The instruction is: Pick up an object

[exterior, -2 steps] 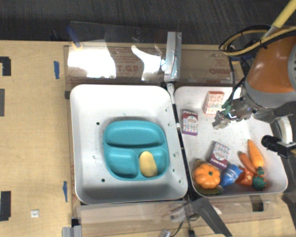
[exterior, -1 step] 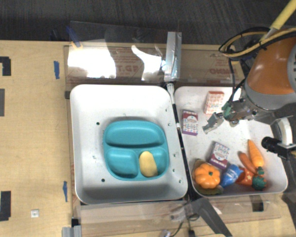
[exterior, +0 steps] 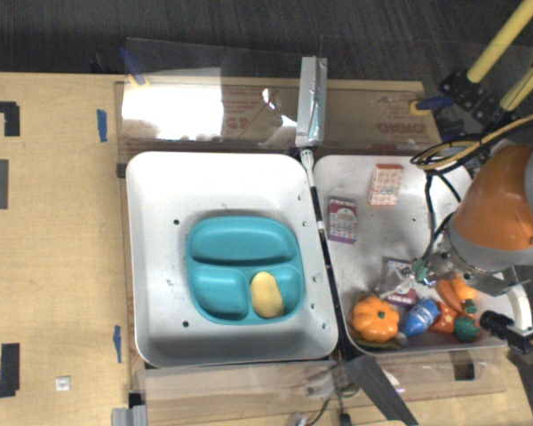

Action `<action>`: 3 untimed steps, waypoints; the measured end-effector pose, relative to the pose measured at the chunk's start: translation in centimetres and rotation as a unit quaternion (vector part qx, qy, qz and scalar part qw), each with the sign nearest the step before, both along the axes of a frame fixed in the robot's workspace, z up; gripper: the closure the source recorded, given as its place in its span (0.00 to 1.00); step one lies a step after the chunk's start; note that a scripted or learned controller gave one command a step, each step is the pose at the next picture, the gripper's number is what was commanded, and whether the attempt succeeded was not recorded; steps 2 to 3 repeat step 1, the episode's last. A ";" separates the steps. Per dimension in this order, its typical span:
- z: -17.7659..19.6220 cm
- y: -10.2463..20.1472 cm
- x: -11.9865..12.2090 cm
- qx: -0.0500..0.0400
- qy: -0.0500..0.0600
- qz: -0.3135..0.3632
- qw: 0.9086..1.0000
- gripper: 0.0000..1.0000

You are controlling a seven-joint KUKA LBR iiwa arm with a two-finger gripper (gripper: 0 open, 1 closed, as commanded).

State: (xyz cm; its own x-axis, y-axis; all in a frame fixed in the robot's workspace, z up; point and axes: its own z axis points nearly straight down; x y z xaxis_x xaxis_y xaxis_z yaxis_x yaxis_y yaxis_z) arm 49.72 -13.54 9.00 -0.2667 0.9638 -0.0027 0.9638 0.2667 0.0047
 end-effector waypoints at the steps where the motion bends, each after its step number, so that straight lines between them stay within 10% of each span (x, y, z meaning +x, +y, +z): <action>1: 0.9 0.0 0.0 0.000 -0.001 -0.001 1.000 1.00; 3: 0.9 0.0 0.0 0.000 -0.001 -0.001 1.000 1.00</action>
